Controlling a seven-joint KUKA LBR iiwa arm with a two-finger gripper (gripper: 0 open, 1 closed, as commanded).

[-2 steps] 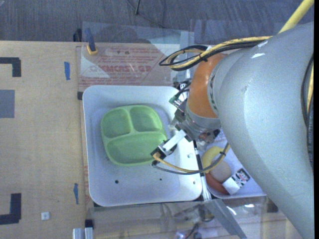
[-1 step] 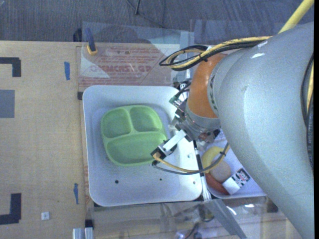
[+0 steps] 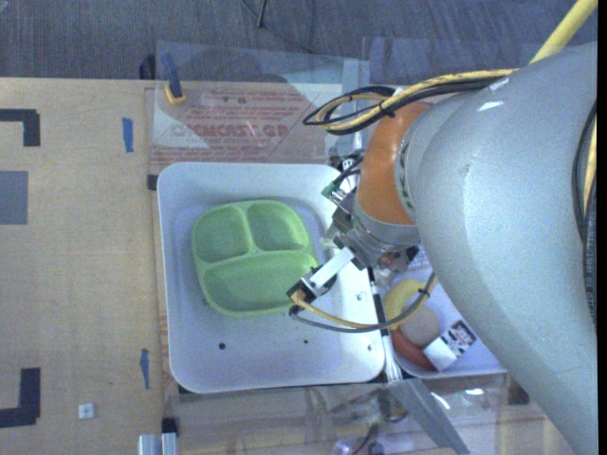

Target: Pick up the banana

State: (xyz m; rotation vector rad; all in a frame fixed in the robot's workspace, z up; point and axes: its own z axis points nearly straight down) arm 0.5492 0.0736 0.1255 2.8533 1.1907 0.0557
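1. The banana (image 3: 404, 297) lies in the right bin (image 3: 469, 366), close to the wall it shares with the left bin (image 3: 266, 363). Only a yellow patch of it shows, because the arm (image 3: 493, 207) covers the rest.
2. The claw (image 3: 376, 265) hangs below the orange band, over the seam between the two bins. From this view I cannot tell whether it is released or clenched, and nothing can be seen in its hold.
3. The relation the coming move turns on: the banana sits just beside the claw, toward the view's right and slightly toward its lower edge. It is near, not well apart.
4. The banana's long axis cannot be read with any certainty. The exposed patch curves from upper right down to lower left, which hints at a slanted lie, but the ends are hidden.
5. A peach-coloured round thing (image 3: 422, 327) lies just below the banana in the view, seemingly touching it. A small white item (image 3: 442, 352) rests beside that.
6. In the left bin a green divided plate (image 3: 251, 259) lies flat, well clear of the banana and not part of this job.
7. My judgement: the pick is not yet made. The claw needs a short shift over the right bin and a turn to cross the banana's width before descending. The crowding neighbours could spoil the grasp.
8. Both bins rest on the bench (image 3: 76, 254).
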